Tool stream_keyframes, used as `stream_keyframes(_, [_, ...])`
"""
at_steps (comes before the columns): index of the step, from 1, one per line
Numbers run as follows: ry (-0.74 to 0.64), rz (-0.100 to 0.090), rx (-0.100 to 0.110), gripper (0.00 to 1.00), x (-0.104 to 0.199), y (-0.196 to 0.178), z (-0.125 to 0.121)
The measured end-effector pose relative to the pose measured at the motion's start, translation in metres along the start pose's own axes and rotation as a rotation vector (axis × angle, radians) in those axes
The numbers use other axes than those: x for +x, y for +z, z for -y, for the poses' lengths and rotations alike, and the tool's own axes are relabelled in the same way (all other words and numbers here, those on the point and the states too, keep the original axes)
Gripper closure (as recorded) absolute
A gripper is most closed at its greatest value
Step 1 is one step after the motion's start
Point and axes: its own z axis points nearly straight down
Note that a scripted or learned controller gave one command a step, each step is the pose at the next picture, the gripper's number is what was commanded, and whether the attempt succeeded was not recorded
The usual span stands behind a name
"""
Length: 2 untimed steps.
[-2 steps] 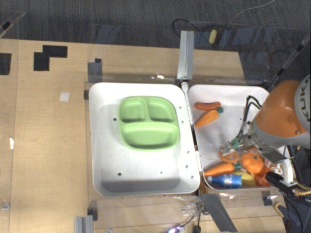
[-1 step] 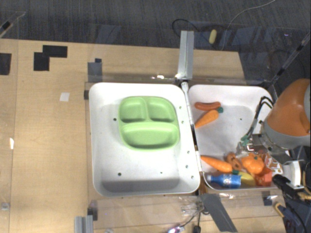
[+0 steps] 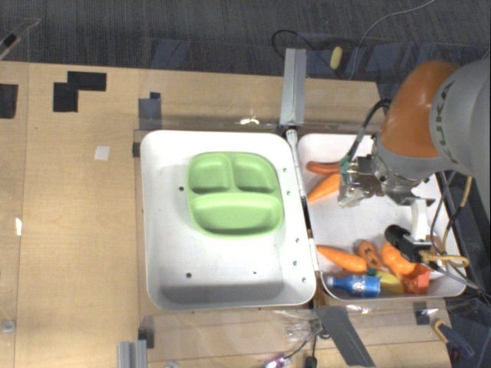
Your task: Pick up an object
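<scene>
green tray in left bin, carrots in right bin

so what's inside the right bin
The right bin holds carrots: two near the gripper at the far end, one carrot nearer the front. A jumble with a blue item sits in the front corner. The arm covers the far right part.

Robot lab — bench, white bins, cables.
</scene>
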Motion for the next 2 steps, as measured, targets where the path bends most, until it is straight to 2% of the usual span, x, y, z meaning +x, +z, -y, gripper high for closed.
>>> stream_keyframes(1, [-0.001, 0.000, 0.000, 0.00, 0.000, 0.000, 0.000])
stream_keyframes(2, [0.004, 0.001, 0.000, 0.00, -0.040, 0.087, -0.050])
